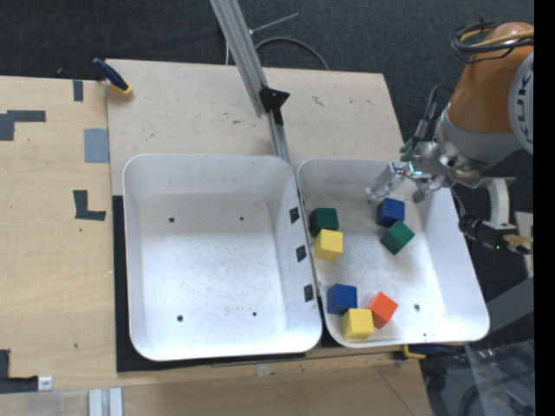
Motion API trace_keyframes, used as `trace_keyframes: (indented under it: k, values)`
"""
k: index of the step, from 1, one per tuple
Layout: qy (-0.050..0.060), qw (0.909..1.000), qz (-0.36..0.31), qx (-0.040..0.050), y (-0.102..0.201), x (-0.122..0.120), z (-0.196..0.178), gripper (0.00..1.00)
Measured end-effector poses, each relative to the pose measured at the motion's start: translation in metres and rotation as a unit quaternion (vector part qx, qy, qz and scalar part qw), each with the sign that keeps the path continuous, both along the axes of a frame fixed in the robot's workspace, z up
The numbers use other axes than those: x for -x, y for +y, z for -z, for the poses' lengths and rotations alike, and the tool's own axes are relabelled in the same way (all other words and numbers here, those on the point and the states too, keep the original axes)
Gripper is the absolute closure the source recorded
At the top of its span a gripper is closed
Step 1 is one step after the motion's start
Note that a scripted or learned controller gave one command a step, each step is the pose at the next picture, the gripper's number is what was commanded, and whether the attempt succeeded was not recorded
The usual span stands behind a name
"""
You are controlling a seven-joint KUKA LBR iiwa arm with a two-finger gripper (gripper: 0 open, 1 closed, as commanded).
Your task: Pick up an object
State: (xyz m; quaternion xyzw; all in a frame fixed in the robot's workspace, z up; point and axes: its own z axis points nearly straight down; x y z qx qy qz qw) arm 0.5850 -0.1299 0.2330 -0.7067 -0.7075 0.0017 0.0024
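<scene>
My gripper [401, 183] hangs just above the blue cube [391, 211] in the right bin [460, 267], and I cannot tell how it is set; nothing shows in its grasp, so I judge the pick not yet made. What is left is the whole of it: come down on a cube, close on it, lift it clear.

Taking that blue cube as my landmark and starting from the near edge of the bench: nearest of all sit a yellow cube [357, 322] and an orange cube [382, 307], touching or nearly so, well down from the landmark, with a second blue cube [341, 297] just beside them. Between those and the landmark, off toward the left bin [139, 180], lies another yellow cube [329, 244] with a dark green cube [323, 220] touching it above. A green cube [396, 237] sits just under the landmark, close enough to crowd a grasp (that one could get nudged, I think).

Beyond the landmark, the light wooden bench top [191, 102] runs back, scuffed and marked. A metal rail [238, 37] slants across it down to the seam between the bins, and far off to the left lies a small blue and yellow clamp [113, 75]. Past the bench is dark carpet [364, 16].
</scene>
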Motion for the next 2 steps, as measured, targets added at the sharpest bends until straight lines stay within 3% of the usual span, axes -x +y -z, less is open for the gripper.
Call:
trace_keyframes:
  k: [1, 2]
  values:
    - [-0.002, 1.0, -0.001, 0.0005, 0.0, -0.001, -0.003, 0.0]
    - [0.0, 1.0, 0.0, 0.0006, 0.003, -0.008, 0.045, 0.0]
